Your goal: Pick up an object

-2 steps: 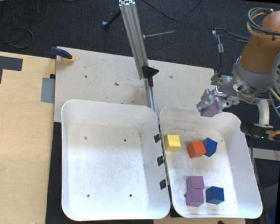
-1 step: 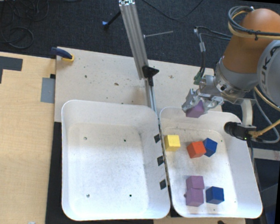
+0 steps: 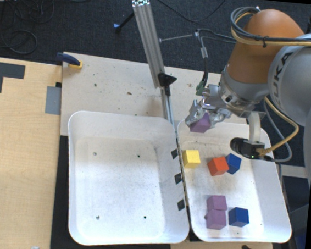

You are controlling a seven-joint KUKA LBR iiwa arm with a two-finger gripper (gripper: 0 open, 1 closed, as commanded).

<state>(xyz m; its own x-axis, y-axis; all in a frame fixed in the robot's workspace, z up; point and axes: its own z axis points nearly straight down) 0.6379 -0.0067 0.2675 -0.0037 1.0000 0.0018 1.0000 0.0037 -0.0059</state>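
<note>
From the overhead camera, the gripper [image 3: 202, 119] hangs above the right bin [image 3: 278, 217] toward its twelve o'clock end, fingers closed around a small purple block [image 3: 201, 124]. The grip looks shallow; a jolt could drop it. Below, toward six o'clock, sit a yellow cube [image 3: 191, 158], an orange cube [image 3: 217, 166] and a blue cube [image 3: 233, 163] it might strike.

Both white bins [image 3: 82, 141] look like smooth, slightly glossy plastic, the left one speckled with dark flecks. The table [image 3: 14, 150] shows pale wood grain with a matt finish (its far part is plainer and scuffed), and the slanted rail [image 3: 151, 38] looks like brushed metal. The arm's shell [image 3: 299, 75] is smooth grey with a glossy orange dome.
</note>
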